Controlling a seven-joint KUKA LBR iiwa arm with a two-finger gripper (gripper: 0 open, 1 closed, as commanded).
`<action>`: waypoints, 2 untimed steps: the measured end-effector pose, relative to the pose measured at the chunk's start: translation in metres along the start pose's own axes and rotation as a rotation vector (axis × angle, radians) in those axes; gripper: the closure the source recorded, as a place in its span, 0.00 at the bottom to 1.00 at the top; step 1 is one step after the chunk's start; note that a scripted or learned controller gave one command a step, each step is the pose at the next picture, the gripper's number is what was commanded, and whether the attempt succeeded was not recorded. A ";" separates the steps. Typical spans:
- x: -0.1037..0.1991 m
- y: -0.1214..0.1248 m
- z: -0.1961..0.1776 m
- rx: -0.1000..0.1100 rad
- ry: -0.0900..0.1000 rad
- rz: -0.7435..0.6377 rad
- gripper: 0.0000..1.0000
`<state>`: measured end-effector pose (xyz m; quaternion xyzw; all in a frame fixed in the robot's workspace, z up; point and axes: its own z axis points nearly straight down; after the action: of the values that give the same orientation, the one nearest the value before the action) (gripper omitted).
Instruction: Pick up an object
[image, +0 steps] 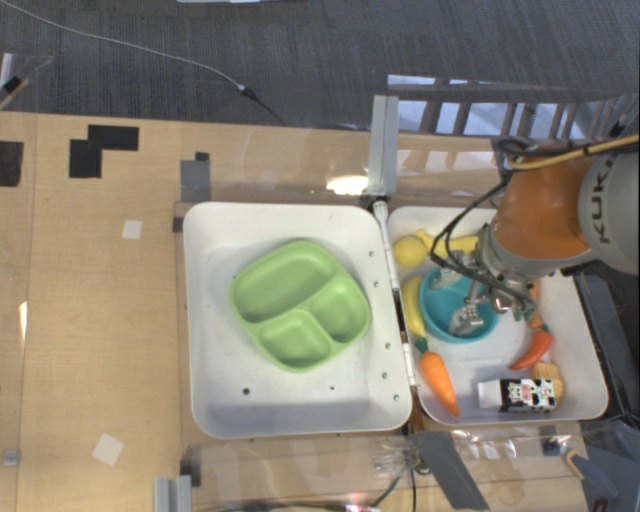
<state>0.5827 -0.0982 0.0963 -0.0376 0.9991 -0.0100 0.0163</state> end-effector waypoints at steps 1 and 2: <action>0.043 -0.002 -0.001 -0.012 0.003 0.019 0.00; 0.058 -0.003 -0.002 -0.010 -0.008 0.013 0.00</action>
<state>0.5247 -0.1057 0.0969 -0.0313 0.9993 -0.0049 0.0202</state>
